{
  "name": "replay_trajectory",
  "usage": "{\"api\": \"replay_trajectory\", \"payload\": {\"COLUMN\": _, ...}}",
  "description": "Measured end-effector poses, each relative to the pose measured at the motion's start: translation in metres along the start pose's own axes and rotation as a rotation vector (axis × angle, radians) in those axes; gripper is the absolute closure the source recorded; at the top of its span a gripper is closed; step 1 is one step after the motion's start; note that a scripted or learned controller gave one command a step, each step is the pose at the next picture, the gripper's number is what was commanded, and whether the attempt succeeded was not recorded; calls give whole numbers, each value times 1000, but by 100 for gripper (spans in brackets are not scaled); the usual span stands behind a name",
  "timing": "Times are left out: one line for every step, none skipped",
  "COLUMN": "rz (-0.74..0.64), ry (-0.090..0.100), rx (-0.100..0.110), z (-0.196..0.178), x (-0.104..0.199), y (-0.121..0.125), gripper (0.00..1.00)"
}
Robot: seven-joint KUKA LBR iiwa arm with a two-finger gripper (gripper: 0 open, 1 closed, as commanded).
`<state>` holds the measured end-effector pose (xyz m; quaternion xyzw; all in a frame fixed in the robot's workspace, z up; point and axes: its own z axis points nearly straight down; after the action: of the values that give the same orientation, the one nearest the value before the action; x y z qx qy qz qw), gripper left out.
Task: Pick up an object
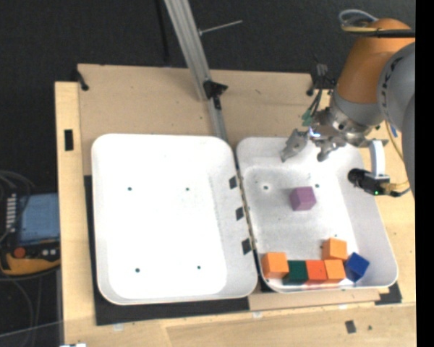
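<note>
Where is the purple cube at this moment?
The purple cube lies alone mid-floor in the right bin, below the gripper and apart from the blocks along the near wall.

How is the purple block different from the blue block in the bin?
The purple block sits alone in the middle of the right bin; the blue block sits at the near edge, beside the orange blocks. The purple block is pale and dull; the blue block is deep and bright. Both are small cubes lying in that bin, apart from the gripper.

Two white bins [166, 147]; four orange blocks [275, 263]; one purple [302, 198], green [297, 271], blue [356, 265].
</note>
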<state>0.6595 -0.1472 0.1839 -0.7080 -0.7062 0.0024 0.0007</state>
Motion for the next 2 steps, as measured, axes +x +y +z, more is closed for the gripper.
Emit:
{"api": "replay_trajectory", "payload": {"rz": 1, "ry": 0, "rx": -1, "z": 42, "x": 1, "y": 2, "gripper": 0}}
{"api": "replay_trajectory", "payload": {"rz": 3, "ry": 0, "rx": -9, "z": 27, "x": 0, "y": 4, "gripper": 100}}
